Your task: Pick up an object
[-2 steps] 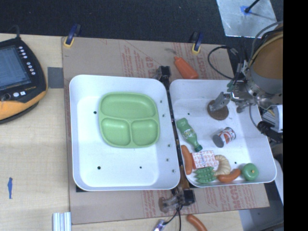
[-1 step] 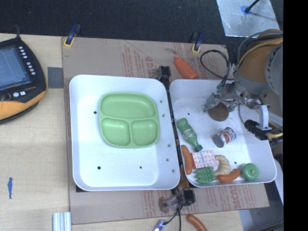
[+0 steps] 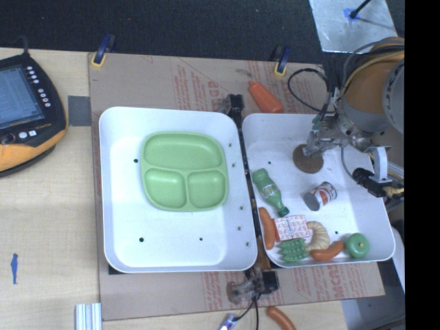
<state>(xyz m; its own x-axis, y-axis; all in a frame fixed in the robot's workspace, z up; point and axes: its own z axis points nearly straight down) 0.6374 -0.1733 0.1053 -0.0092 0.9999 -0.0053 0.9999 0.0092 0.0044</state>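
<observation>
In the right bin my gripper hangs low at the far side, directly over a brown round disc and touching or almost touching its top edge. Nearer the front lie a green bottle and a small can on its side. Along the front wall are an orange sausage, a red-and-white box, a green pea pod, a croissant and a green apple.
The left bin holds a green divided plate. An orange carrot lies on the cardboard behind the bins. A teach pendant sits at the far left. Cables loop beside the arm at the right bin's back.
</observation>
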